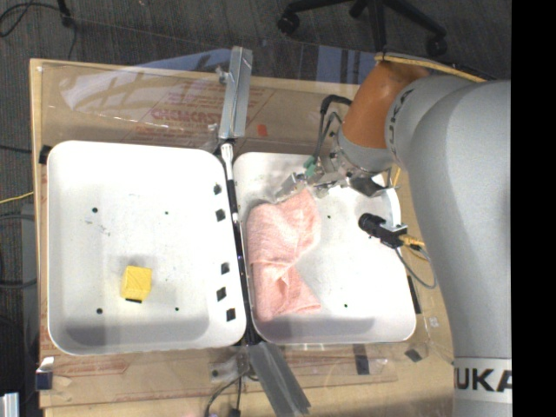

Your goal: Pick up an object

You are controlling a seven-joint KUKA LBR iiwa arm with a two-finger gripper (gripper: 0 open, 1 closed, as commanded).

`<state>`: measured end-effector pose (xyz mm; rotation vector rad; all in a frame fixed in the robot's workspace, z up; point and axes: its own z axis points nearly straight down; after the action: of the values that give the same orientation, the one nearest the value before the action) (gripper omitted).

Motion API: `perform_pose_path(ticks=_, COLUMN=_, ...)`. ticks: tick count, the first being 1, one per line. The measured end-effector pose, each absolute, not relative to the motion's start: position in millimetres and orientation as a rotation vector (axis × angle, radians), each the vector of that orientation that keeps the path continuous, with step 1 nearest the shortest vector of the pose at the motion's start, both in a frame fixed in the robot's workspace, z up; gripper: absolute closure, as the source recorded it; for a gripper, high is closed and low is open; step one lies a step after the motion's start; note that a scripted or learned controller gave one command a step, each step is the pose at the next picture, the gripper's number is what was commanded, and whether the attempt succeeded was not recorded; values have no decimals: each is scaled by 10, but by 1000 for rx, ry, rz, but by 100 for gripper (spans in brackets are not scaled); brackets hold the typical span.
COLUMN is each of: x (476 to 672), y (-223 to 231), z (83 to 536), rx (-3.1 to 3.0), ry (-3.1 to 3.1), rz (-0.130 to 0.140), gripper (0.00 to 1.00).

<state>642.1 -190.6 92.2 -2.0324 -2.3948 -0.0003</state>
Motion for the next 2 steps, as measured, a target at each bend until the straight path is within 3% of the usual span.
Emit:
perform_pose_path(ticks=1, x=6430, y=-1890, z=1025, rx=-2025, ry=-2400, rz=0, gripper=100)
perform_pose_path(ticks=2, x=6500, y=-1545, z=925, rx=-1972, ry=-2441, rz=1, gripper=100)
